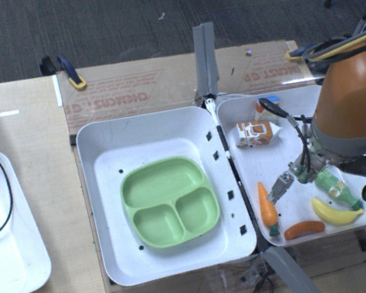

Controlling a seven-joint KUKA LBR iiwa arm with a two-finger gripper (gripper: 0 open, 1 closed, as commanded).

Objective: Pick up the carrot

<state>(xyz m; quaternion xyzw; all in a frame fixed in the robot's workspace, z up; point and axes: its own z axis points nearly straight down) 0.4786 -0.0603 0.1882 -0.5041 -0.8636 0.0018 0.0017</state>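
On the desk, the left bin (100,192) is holding a green divided plate (170,200), while the right bin (243,167) is holding a carrot (267,206) lying lengthwise near its left wall, tip pointing away, green end nearest the camera, beside a carton (254,134), sausage (303,229), banana (336,212) and green bottle (336,188), with the jaws (282,185) sitting open just right of the carrot.

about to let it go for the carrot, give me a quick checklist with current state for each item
1. Carrot in view, lying in the right bin near its left wall: ok.
2. Gripper over the right bin, just right of the carrot: ok.
3. Carrot between the fingers: not ok, it lies apart from them.
4. Fingers open enough: cannot tell.
5. Room around the carrot: not ok on its lower end, the red sausage lies close; the banana is farther right.
6. Carrot top free of cover: ok.
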